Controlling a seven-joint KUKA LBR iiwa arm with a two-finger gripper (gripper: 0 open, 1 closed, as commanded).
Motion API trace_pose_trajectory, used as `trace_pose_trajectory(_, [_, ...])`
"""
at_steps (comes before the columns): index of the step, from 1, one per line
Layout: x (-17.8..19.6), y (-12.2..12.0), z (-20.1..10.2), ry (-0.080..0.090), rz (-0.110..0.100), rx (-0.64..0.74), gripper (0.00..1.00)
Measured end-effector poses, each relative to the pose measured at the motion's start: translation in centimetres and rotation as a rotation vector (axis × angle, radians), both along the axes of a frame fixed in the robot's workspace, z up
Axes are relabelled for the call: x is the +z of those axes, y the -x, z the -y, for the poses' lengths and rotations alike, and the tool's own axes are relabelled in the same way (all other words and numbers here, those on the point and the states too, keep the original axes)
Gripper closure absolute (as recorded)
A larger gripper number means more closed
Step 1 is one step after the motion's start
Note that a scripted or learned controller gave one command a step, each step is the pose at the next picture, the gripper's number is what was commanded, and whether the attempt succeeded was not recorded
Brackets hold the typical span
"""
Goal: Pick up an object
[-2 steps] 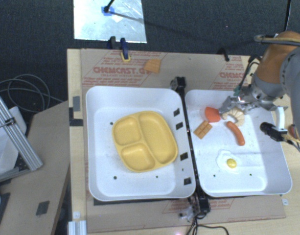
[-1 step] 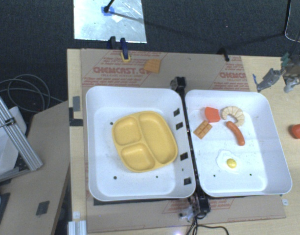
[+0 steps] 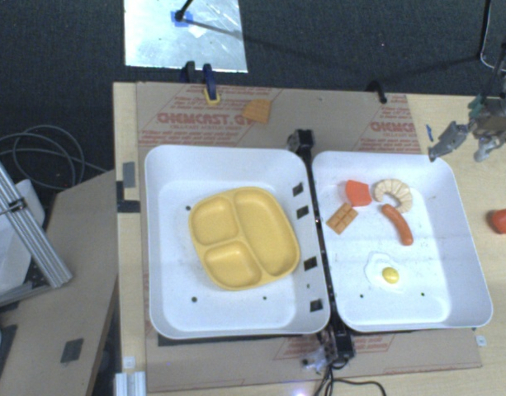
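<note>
Two white bins side by side on the bench (image 3: 451,118). In the left bin (image 3: 166,221), a yellow divided plate (image 3: 244,238) with three compartments, lying slightly turned. In the right bin (image 3: 451,291), five pieces of toy food: a red-orange block (image 3: 357,192) at upper left, a curled shrimp (image 3: 393,193) just to its right, a brown waffle piece (image 3: 342,218) below the block, a red sausage (image 3: 398,223) slanting down below the shrimp, and a fried egg (image 3: 388,274) well apart near the bin's middle. Outside the bins, a tan piece (image 3: 257,110) on the cardboard above the left bin and a red piece (image 3: 502,220) on the bench at far right. Gripper (image 3: 475,137) up over the bench beyond the right bin's upper right corner, away from every toy; jaws spread apart, nothing between them.
</note>
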State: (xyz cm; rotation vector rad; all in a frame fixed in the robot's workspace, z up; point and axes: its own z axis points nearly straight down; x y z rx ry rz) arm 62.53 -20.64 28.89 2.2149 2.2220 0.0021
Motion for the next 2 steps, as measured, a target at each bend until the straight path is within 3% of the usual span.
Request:
trace_pose_trajectory(1, [0.0, 0.0, 0.0, 0.000, 0.000, 0.000, 0.00])
trace_pose_trajectory(2, [-6.5, 12.7, 0.1, -0.006, -0.016, -0.009, 0.00])
